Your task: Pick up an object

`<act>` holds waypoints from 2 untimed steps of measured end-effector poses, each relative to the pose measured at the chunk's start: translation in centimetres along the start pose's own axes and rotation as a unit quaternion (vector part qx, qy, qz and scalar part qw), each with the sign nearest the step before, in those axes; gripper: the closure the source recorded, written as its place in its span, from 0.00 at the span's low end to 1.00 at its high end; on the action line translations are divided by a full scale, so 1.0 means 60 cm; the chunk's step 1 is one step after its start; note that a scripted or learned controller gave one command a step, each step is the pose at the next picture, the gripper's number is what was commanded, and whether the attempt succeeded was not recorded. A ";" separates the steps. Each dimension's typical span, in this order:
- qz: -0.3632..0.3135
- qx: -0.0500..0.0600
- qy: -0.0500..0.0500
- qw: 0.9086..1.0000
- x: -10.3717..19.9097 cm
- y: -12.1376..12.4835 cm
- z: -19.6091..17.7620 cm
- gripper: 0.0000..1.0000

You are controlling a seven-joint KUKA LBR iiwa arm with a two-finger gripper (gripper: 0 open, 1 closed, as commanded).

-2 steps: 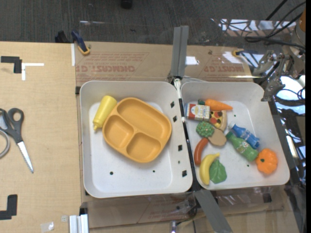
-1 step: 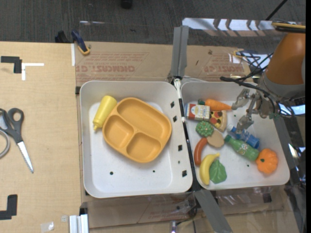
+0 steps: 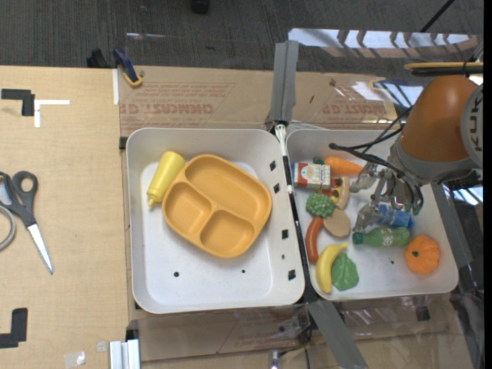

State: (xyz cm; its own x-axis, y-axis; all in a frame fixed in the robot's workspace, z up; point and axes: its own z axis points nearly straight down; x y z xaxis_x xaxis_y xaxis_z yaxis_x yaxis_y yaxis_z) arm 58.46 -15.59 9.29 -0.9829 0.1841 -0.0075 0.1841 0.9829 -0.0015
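Apparently fingers over green bottle (spread unclear).

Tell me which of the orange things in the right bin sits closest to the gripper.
The pumpkin, just below and right of the gripper. The carrot lies farther off, up by the bin's top edge beside the juice carton.
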 end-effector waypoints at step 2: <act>0.050 0.000 0.007 0.999 0.098 0.091 -0.004 1.00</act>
State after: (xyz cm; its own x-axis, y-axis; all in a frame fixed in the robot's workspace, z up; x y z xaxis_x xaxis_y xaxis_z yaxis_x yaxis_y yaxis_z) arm 53.70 -9.15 9.47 -0.9596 0.2813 0.0055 0.2813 0.9596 -0.0016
